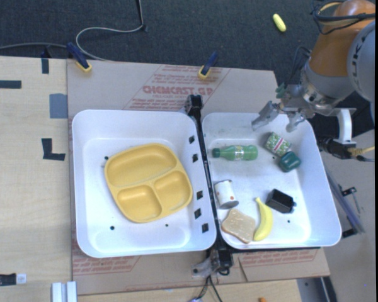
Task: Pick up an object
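Note:
My gripper (278, 119) hangs open over the far right part of the right bin (320, 187), its two grey fingers (263, 118) spread with nothing between them. Just below it lie a green patterned can (276, 144) and a dark green block (289, 162). A green bottle (235, 153) lies on its side to the left. Nearer the front are a white cup (225, 193), a black box (280, 201), a banana (263, 219) and a slice of bread (239, 225).
The left bin (88, 168) holds a yellow divided plate (148, 181). Black clips (194, 104) run along the divider between the bins. A cable (107, 33) and a small yellow object (278, 22) lie on the dark floor behind the bench.

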Robot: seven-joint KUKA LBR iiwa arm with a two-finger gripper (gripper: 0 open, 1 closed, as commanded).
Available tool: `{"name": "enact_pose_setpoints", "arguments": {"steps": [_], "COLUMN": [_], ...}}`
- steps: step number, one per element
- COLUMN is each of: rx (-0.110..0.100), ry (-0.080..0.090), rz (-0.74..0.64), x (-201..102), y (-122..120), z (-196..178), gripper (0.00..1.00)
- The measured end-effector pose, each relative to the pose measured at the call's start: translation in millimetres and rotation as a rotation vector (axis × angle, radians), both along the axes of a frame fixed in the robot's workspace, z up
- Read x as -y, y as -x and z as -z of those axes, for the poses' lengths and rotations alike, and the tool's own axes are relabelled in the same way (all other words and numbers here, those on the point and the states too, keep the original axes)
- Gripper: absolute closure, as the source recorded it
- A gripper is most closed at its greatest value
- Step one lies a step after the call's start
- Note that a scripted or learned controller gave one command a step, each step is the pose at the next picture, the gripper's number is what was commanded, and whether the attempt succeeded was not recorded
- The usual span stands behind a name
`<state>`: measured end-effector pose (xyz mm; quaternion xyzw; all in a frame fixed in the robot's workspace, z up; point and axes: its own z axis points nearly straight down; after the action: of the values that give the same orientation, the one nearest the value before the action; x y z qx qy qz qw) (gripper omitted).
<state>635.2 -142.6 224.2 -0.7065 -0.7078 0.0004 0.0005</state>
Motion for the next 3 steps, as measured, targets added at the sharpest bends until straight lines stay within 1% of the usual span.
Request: {"name": "enact_pose_setpoints", "arguments": {"steps": [1, 2, 3], "rx": [0.009, 0.006, 0.004], "ry": [0.002, -0.002, 0.001], "rz": [-0.001, -0.001, 0.001], "x": [56, 79, 19], "y": [19, 70, 129], "z": [105, 137, 138], "gripper": [0.00, 0.00, 0.00]}}
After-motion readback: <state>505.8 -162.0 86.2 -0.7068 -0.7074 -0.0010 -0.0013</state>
